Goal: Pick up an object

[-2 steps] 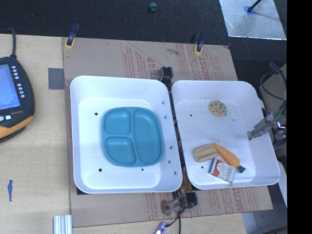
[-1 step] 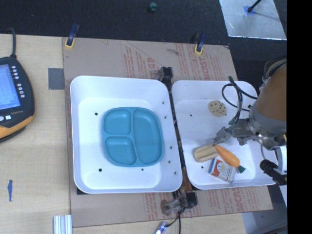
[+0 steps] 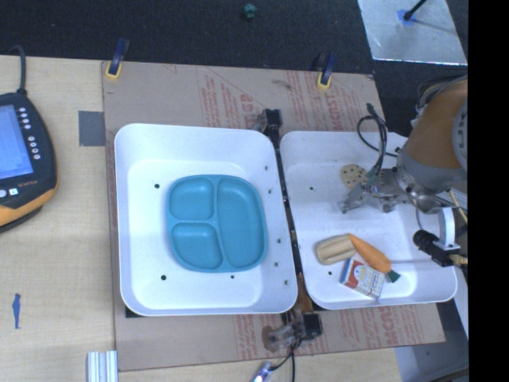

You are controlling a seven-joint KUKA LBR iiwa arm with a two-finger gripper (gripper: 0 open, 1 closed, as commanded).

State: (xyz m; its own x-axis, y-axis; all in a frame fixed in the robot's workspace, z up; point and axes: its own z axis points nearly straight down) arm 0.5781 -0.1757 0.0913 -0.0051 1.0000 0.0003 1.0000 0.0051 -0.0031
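Reaching in from the right, gripper (image 3: 358,199) sits low over right bin (image 3: 318,153), fingers spread apart with nothing between them. Round tan cracker (image 3: 351,173) just above-left of fingertips. Bread roll (image 3: 334,249), carrot (image 3: 370,254), small carton (image 3: 362,279) clustered nearer bin's front, apart from gripper. Blue divided plate (image 3: 216,222) in left bin (image 3: 143,146).

Arm (image 3: 436,138) cut off at the counter's right edge, only wrist end visible. Gripper (image 3: 358,199) too small and cluttered to read. Cracker (image 3: 352,173) half hidden behind it. Pendant (image 3: 22,159) clipped at left edge. Small packet (image 3: 363,279) print illegible, carrot (image 3: 370,254) overlaps its top.
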